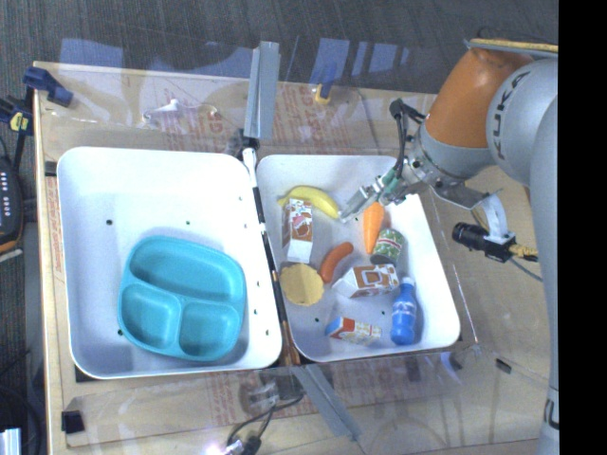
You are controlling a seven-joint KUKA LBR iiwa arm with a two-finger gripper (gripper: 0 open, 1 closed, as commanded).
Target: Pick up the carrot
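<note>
Bench (142, 112) bears two white bins (85, 254) side by side

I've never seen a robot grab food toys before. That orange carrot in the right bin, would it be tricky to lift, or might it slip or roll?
The carrot looks smooth and glossy, so it might slip. Its tapered, rounded shape suggests it could roll or pivot if nudged. It looks like a stiff toy, probably light. The can lies close beside it, so the tool may bump that.
</note>
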